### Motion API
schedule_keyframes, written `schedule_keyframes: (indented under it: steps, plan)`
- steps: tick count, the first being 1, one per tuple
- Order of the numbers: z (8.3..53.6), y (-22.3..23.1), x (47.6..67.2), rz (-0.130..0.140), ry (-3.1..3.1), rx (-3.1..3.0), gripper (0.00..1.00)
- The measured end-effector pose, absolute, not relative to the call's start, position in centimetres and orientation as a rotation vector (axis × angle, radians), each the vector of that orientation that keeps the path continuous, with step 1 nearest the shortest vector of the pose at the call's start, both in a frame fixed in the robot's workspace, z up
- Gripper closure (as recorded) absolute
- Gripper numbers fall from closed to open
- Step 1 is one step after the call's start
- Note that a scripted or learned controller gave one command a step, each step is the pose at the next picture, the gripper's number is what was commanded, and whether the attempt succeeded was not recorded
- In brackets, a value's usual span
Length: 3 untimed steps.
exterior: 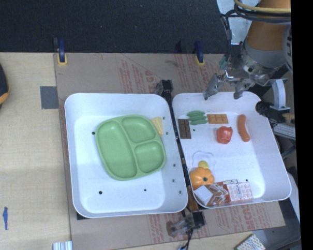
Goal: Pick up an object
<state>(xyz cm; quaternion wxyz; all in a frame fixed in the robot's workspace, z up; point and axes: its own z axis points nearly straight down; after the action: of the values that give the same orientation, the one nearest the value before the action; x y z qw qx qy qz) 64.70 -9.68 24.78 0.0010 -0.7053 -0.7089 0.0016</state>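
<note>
Claw [223,91]: upper right of the frame, over the far rim of the right bin; its two fingers are spread wide, released, with nothing between them.
Fingers [212,88]: one tip points down-left near the bin's upper edge, the other sits further right at about the same height; whether either touches the rim I cannot tell.
Arm [266,24]: grey with an orange band, coming in from the top right corner.
Right bin [274,148]: right of centre, holding all the small items.
Green item [196,117]: upper left part of the right bin, just below and left of the claw.
Cracker [217,118]: brown, flat, just right of the green item, nearly straight below the claw.
Tomato [224,134]: red, just below the cracker, apart from the claw.
Sausage [243,128]: orange-red, lying lengthwise right of the tomato, below the claw's right finger.
Brown bar [184,129]: against the bin's left wall, below the green item.
Orange fruit [201,177]: lower left of the right bin, a small yellow piece just above it, well apart from the claw.
Packet [225,192]: red, white and brown, at the bin's lower edge, beside the orange fruit.
Left bin [80,151]: centre-left of the frame.
Plate [130,146]: green, three compartments, in the middle of the left bin.
Yellow piece [157,125]: touching the plate's upper right edge.
Bench [24,169]: light wood, with cardboard under both bins.
</note>
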Motion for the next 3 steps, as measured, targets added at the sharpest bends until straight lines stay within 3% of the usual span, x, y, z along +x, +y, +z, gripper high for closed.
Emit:
schedule_keyframes:
  steps: [1, 2, 3]
  plan:
    - [14.2, -13.8, 63.5, 0.015, -2.219, -2.214, 0.00]
    - [8.9, -16.7, 62.1, 0.011, -2.222, -2.214, 0.00]
    - [10.3, -16.7, 62.3, 0.008, -2.226, -2.214, 1.00]
